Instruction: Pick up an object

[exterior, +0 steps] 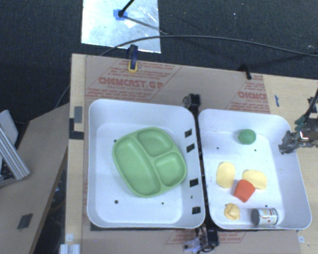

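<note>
The claw (289,143) is a small assembly of pale grey and dark metal parts, with a bright whitish patch near its middle. Thin dark rods and cables rise behind it, and a blurred grey housing sits at its right.

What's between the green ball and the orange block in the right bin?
In the camera view, the two yellow pieces flank that line; between green ball and orange block is bare bin floor.

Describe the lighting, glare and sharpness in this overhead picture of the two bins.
Camera view: even, soft light with faint shadows; glare on the foil sheet at top; the hand at the right edge looks blurred; the green tray is fairly sharp.
</note>
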### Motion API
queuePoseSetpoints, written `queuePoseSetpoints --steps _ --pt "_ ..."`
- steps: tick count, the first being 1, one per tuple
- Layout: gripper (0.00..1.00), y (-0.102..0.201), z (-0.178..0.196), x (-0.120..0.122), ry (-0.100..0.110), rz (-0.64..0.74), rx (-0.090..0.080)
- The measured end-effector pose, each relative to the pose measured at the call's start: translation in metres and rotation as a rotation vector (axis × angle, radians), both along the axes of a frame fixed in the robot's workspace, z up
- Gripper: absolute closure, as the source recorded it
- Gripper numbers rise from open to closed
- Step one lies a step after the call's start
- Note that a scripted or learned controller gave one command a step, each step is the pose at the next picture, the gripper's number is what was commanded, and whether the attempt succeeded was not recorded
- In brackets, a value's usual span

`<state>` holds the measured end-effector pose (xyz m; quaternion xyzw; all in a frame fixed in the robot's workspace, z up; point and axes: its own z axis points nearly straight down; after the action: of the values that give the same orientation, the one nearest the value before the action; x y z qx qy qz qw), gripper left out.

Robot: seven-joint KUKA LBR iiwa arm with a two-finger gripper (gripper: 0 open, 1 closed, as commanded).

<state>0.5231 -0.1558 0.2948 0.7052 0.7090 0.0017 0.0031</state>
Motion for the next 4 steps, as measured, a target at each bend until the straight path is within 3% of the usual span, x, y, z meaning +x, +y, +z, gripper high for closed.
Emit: queuePoseSetpoints --steps 3,4 --pt "1.0 0.138 -0.01 0.052 0.003 0.004 0.003" --pt "1.0 0.187 -0.032 0.055 0.008 0.004 0.004"
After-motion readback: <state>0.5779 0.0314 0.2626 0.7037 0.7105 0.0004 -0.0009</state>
